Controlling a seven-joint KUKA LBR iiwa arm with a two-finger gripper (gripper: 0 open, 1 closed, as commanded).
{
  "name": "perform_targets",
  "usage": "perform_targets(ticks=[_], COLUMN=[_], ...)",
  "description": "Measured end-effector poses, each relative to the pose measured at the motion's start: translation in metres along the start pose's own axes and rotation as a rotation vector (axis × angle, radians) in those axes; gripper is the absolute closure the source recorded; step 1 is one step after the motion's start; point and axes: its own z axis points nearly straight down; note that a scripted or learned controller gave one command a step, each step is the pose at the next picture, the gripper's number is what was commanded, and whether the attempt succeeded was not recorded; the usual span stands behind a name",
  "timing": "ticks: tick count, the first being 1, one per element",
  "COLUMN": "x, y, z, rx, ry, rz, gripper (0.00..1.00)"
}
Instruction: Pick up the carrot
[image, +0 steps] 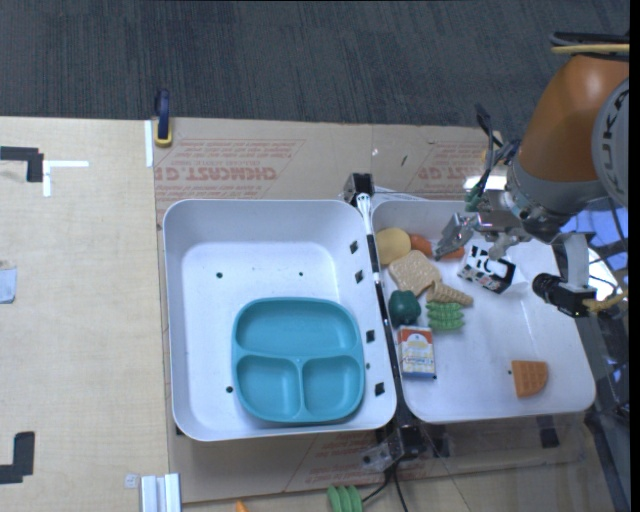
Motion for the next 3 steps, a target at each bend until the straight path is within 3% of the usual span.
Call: perform_targets(ticks=[1, 2, 3], x=[-0.016, 0.049, -0.021], y=[-0.038, -0.112, -0.111], z=[0.105, 0.021, 0.052], rx=[-0.016, -0.001, -0.002], ry=[-0.013, 0.001, 0.001], rz=[-0.102, -0.06, -0.292], gripper=[0.0, 0.0, 0.0])
